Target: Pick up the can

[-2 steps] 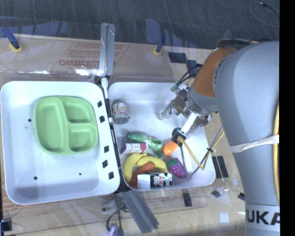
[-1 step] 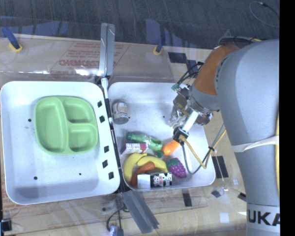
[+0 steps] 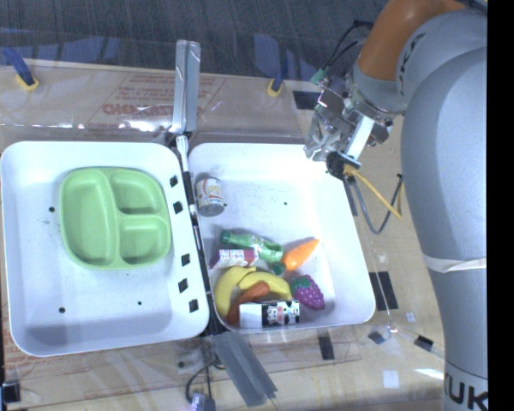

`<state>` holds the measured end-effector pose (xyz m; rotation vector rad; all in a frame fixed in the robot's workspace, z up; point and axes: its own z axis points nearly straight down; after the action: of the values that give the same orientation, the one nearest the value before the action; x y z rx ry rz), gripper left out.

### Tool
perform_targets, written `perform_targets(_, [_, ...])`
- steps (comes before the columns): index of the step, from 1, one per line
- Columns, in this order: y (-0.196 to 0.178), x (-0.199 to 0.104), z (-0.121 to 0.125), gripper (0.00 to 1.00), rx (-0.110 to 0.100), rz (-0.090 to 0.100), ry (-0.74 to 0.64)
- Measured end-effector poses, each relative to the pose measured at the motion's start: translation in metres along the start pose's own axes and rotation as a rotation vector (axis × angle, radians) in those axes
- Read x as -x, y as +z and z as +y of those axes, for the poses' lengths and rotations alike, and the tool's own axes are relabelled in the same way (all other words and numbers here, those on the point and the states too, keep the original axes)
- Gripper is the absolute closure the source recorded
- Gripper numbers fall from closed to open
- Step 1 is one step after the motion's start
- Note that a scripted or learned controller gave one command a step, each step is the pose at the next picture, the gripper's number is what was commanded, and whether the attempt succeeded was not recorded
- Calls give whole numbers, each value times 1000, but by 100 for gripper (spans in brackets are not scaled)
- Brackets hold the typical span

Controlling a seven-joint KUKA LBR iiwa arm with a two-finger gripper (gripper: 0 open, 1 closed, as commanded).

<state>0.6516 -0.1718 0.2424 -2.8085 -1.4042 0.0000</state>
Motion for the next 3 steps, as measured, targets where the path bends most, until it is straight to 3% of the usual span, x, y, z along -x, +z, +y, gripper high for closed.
perform_targets(1, [151, 18, -16, 100, -4, -2, 420])
perform_targets(2, [13, -1, -11, 100, -2, 0, 691])
perform_targets(3, [151, 44, -15, 100, -5, -2, 703])
